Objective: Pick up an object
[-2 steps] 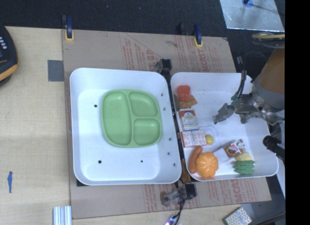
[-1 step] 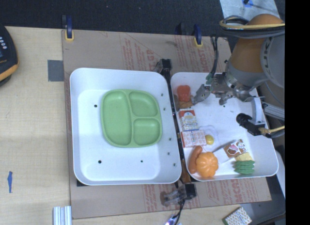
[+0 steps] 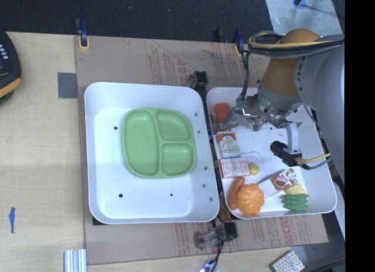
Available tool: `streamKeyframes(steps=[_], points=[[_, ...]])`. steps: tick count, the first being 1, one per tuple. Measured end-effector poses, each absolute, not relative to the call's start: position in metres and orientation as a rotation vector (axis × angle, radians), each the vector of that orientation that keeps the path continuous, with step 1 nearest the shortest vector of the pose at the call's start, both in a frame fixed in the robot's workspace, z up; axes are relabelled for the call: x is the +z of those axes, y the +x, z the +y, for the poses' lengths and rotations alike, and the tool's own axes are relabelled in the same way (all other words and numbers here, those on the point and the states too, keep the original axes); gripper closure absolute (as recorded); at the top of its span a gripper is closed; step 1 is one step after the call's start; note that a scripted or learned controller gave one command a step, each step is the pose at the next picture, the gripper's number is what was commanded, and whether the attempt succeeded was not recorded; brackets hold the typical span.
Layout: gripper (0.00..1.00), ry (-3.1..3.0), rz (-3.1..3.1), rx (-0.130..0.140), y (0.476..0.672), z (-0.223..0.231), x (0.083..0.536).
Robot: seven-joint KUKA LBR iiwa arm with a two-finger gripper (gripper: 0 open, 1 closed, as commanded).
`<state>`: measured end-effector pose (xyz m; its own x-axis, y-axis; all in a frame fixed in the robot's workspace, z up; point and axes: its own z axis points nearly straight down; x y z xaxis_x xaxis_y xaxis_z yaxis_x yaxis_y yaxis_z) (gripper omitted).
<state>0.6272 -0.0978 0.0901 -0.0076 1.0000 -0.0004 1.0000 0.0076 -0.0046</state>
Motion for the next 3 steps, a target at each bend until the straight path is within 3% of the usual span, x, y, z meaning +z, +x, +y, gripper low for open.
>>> streamKeyframes(steps=[1,3], points=[[0.00,-2.179,-2.205,0.049,0.6485,-0.0987,0.0901],[0.00,-2.184,-2.202,0.044,0.6483,-0.1027,0.0898]])
